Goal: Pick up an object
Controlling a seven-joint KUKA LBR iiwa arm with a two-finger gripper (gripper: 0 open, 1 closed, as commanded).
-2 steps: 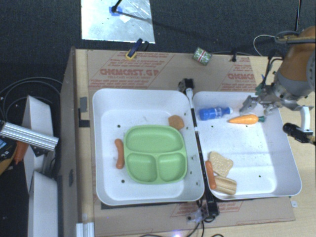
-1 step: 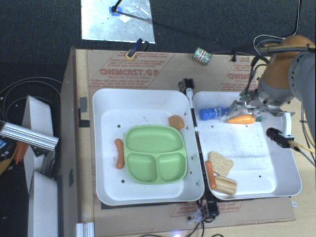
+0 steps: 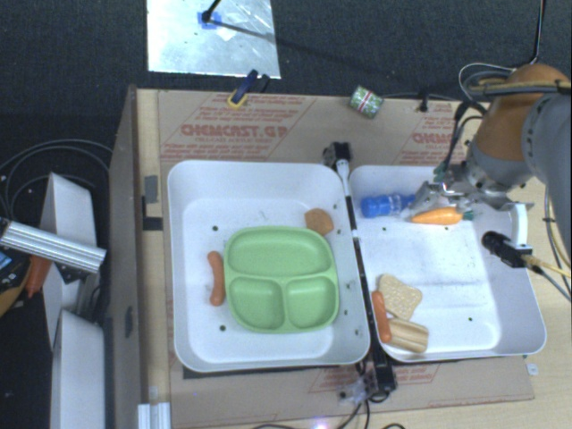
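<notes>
left bin [image 3: 192, 239]: sausage [image 3: 215, 278] beside green divided tray [image 3: 281, 277], brown cookie [image 3: 319, 221] at its top corner | right bin [image 3: 518, 329]: hot dog [image 3: 382, 316], toast [image 3: 399, 295], bun [image 3: 407, 335] near front, blue bottle [image 3: 382, 206] up back | gripper [image 3: 444, 203] right over the orange carrot [image 3: 437, 215], can't tell how the jaws are set

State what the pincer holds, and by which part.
Cannot be told: the pincer sits right over the orange carrot beside the blue bottle, but no grip is visible.
</notes>
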